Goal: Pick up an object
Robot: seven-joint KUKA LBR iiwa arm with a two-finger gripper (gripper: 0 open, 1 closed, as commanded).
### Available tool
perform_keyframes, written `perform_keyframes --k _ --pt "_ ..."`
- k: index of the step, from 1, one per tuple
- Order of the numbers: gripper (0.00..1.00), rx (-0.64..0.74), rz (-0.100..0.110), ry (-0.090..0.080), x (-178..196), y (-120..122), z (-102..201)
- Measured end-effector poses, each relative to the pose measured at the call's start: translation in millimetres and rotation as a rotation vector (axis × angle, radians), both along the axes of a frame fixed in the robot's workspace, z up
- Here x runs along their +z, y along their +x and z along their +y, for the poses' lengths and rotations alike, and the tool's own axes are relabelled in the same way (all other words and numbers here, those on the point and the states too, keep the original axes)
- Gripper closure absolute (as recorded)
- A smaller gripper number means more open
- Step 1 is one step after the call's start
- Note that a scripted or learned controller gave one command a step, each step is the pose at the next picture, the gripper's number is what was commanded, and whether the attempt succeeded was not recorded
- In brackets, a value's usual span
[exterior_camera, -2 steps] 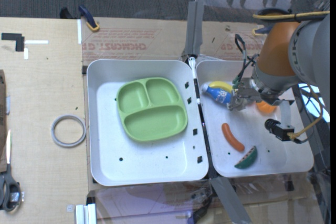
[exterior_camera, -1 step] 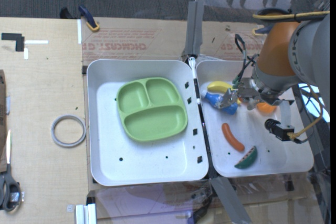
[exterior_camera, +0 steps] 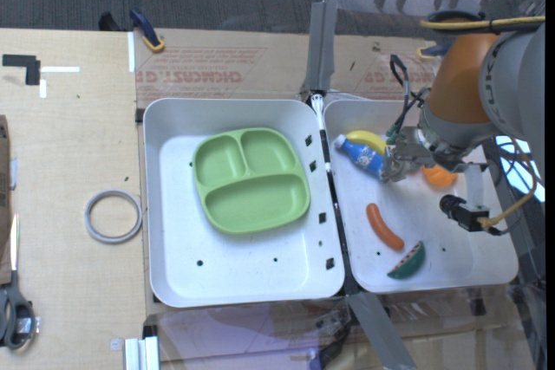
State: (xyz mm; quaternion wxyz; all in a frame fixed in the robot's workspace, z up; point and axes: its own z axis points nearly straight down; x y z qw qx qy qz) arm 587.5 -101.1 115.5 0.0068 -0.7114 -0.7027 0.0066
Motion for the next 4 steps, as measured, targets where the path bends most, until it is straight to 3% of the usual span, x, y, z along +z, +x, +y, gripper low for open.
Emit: perform_keyframes --k 1,2,3,4 --pt "0.00 0.000 0.001 0.000 0 0 0" --pt "0.00 0.014 -0.015 0.000 -26 41 4" --pt "1.00 0.016 -0.007 -0.001 -21 39 3" --pt "1.00 0.014 -0.014 -0.001 73 16 72"
